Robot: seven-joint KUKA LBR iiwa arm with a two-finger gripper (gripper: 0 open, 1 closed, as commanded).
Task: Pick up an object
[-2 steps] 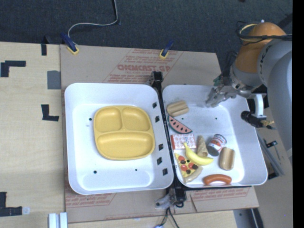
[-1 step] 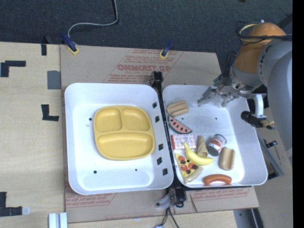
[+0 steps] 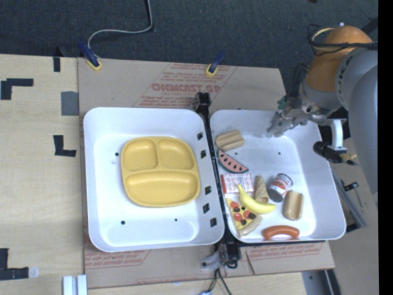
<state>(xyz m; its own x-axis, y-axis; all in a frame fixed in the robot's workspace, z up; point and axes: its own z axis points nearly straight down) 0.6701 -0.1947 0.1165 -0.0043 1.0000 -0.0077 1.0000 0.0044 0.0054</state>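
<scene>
Whether it is open or closed I cannot tell, but the hand [image 3: 281, 125] hovers over bare floor of the shallow white right-hand bin [image 3: 313, 165], well apart from the tan toy bread roll [image 3: 229, 141], so a descent here risks grasping nothing.

Even, diffuse overhead light, fairly bright; both white bins [image 3: 98, 183] sit near clipping with little surface detail, and shadows are soft and short, mostly thin dark lines along the bin walls and under the yellow plate [image 3: 161, 171]. Dark floor [image 3: 184, 11] at top is underexposed with visible noise. Overall soft and low-res: small items are mushy, the arm [image 3: 362, 103] at right is blurred.
</scene>
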